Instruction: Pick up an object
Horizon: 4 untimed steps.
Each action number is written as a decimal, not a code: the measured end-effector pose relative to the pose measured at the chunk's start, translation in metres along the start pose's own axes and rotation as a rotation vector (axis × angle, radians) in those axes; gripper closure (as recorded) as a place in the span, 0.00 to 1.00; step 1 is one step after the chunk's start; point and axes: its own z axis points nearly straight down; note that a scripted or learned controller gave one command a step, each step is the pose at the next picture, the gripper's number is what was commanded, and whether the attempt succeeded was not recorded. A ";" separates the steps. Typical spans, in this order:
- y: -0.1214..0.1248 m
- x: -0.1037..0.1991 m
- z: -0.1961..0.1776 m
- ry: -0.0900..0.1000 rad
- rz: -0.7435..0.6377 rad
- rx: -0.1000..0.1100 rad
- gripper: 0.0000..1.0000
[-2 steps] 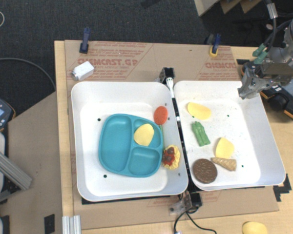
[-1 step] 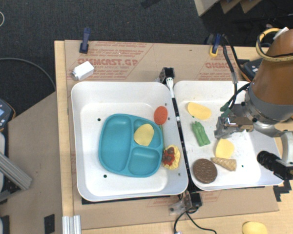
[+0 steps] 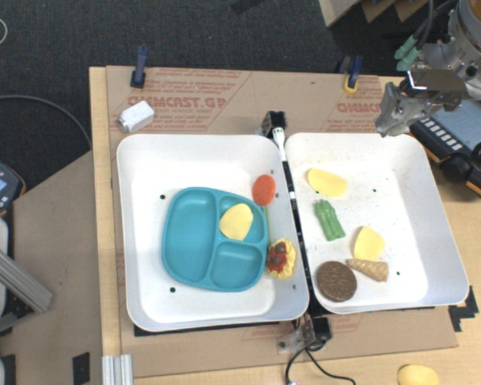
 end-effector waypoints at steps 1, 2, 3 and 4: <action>-0.013 -0.022 0.168 -0.002 0.010 0.041 1.00; 0.068 -0.007 0.311 -0.001 0.004 0.035 1.00; 0.150 -0.087 0.303 -0.007 0.012 0.015 1.00; 0.156 -0.084 -0.017 -0.005 0.004 0.000 1.00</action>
